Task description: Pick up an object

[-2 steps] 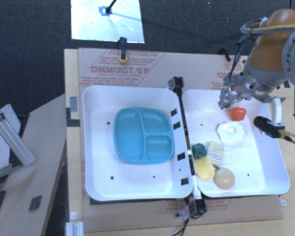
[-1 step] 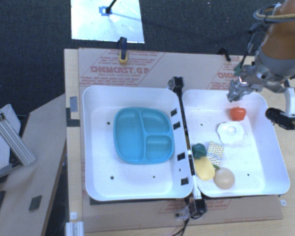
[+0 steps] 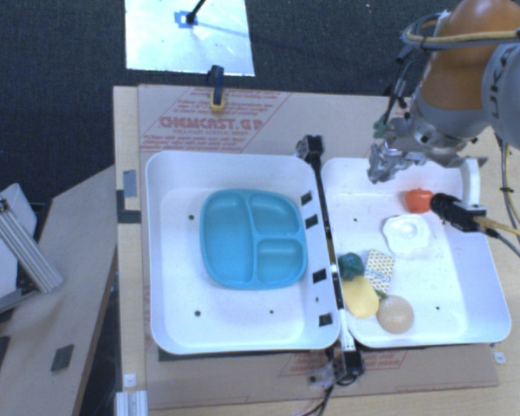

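Observation:
My gripper (image 3: 383,170) hangs over the far left part of the right bin (image 3: 468,319), with nothing visible between its fingers. In that bin lie an orange piece (image 3: 419,200), a white fried-egg toy (image 3: 406,234), a dark green item (image 3: 352,264), a checkered packet (image 3: 380,269), a yellow lemon-like toy (image 3: 360,297) and a tan round ball (image 3: 396,314). The orange piece is a little to the right of and nearer than the gripper. The other items sit toward the bin's near left.
The left bin (image 3: 173,232) holds a blue divided plate (image 3: 251,238). A black clip strip (image 3: 321,232) runs along the divider between the bins. Cardboard (image 3: 217,121) lies under both bins, with a shiny sheet (image 3: 186,24) beyond.

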